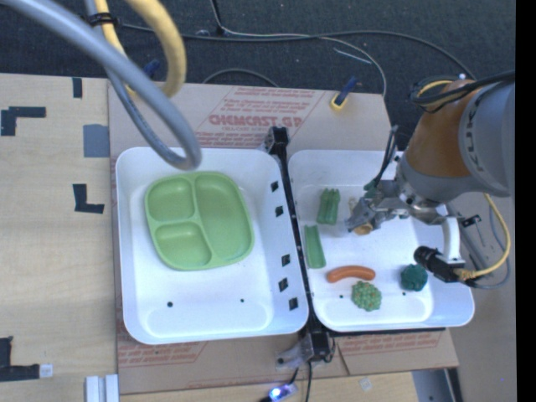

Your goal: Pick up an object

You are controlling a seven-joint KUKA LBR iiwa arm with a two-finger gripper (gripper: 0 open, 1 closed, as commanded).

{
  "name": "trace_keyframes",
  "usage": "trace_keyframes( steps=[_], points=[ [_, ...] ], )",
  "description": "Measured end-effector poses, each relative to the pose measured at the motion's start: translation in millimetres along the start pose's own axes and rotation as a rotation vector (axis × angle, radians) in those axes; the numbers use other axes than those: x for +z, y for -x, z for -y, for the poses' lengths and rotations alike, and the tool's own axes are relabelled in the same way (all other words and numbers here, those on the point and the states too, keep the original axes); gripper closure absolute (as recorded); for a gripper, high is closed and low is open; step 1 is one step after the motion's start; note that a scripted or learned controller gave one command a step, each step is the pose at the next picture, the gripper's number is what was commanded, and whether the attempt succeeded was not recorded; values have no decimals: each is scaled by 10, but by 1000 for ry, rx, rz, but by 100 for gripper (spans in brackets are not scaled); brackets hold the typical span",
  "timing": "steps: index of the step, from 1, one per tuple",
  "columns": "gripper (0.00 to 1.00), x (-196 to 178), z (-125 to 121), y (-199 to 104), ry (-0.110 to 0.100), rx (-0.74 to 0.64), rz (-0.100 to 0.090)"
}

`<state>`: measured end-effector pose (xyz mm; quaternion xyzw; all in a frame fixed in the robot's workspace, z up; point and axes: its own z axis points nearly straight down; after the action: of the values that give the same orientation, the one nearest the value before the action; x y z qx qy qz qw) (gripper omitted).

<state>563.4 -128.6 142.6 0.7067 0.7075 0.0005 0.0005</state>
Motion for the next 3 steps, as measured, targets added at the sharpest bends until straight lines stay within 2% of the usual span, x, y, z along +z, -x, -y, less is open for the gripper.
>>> trace_keyframes(
  steps=[1,2,3],
  points=[
    [100,-627,0,-42,3,-1,1],
    [100,-684,-3,-46,-2,0,0],
    [100,-631,-63,-657,-3,-5,-1]
  ],
)
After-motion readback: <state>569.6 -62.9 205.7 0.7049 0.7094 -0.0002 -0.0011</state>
